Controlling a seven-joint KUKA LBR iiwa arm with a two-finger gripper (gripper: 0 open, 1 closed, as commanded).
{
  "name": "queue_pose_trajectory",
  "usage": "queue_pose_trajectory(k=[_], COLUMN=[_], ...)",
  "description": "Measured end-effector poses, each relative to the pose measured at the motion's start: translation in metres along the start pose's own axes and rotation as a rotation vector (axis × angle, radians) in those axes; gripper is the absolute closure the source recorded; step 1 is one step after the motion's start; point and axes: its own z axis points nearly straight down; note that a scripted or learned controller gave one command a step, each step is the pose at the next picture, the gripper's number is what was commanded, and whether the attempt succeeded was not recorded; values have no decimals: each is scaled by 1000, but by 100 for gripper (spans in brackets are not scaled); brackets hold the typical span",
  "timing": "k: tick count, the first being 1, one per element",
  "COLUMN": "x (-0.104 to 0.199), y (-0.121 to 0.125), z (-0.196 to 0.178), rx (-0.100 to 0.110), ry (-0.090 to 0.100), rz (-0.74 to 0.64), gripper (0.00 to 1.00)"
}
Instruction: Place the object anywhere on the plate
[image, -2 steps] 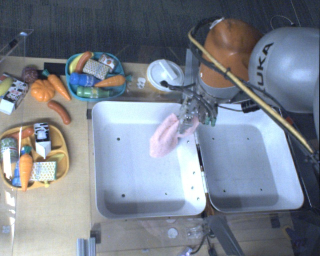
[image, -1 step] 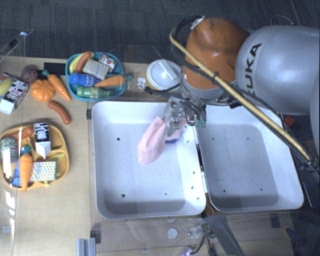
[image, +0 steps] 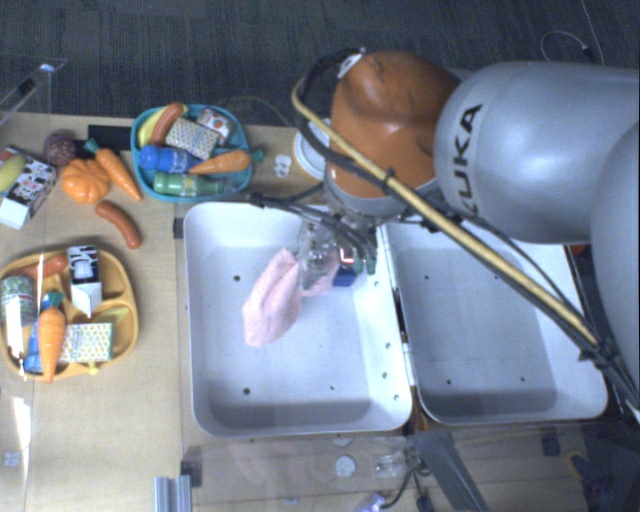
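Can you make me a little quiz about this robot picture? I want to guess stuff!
1. Where does the pink object lie?
A. in the left bin
B. in the right bin
C. in the blue bowl
2. True or false: the orange toy pumpkin sits inside a white bin.
3. Fill the gap: the band on the arm above the wrist is coloured ____.

Key: 1 A. 2 false, it sits on the bench outside the bins. 3 orange.
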Motion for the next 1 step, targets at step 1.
queue_pose_trajectory(k=[1], x=[0], y=[0], z=[0], rx=[0], ry=[-1], rz=[0], gripper=[0])
